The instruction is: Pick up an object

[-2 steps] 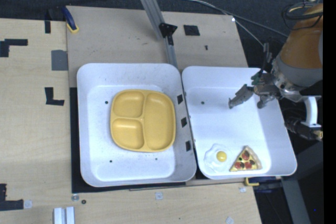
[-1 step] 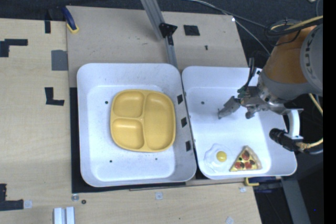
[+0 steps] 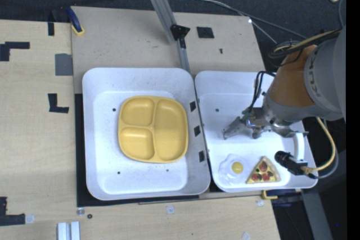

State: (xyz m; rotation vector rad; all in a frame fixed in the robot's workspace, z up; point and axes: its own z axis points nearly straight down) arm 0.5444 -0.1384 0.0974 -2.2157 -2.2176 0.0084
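Note:
In the right bin (image 3: 225, 90), a toy fried egg (image 3: 232, 167) with a yellow yolk lies by the front wall. A toy pizza slice (image 3: 263, 171) lies just to its right. My gripper (image 3: 236, 126) hovers over the middle of the right bin, above the bare floor and a little behind the egg. It is open, with nothing between its fingers. A yellow three-compartment plate (image 3: 153, 128) rests in the middle of the left bin (image 3: 95, 121).
The grey arm with its orange band (image 3: 292, 84) reaches in over the right bin's right side. A black cable end (image 3: 287, 161) hangs near the pizza slice. A metal pole (image 3: 163, 3) slants down to the bins' back edge.

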